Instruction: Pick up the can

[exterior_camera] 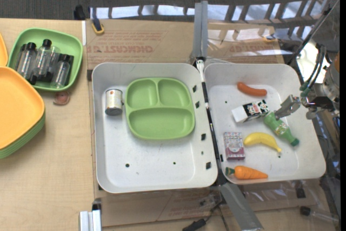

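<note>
Camera view: you look down on both bins.
Tool (pixel 285 110): at 3 o'clock in the right bin (pixel 308 167), tip just above the green bottle (pixel 281 128); you cannot tell its spread.
Can (pixel 113 101): left bin (pixel 108 170), 9 o'clock of the green divided plate (pixel 160 107), just beside it.

The can (pixel 113 101) lies in the left bin (pixel 102 165), just left of the divided plate (pixel 160 107).
</note>
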`<state>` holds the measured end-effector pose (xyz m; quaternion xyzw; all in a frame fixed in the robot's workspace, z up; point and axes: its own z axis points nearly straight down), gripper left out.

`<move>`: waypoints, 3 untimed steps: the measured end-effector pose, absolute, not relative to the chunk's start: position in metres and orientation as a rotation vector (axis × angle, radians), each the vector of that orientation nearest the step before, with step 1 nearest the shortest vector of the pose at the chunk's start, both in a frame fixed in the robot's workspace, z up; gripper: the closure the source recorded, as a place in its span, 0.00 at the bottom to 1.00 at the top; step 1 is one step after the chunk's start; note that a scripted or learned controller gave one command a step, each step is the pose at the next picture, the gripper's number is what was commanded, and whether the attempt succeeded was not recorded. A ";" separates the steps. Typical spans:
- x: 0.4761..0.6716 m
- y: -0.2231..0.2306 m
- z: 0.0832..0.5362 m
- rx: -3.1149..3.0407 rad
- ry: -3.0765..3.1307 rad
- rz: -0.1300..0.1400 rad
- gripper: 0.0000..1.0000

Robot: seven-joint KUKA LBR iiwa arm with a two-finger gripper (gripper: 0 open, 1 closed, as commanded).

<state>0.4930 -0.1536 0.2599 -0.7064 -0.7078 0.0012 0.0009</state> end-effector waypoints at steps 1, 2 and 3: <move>0.494 -0.154 0.268 -2.218 -2.221 0.007 1.00; 0.531 -0.108 0.246 -1.983 -2.435 0.003 1.00; 0.567 -0.102 0.307 -1.614 -2.698 0.001 1.00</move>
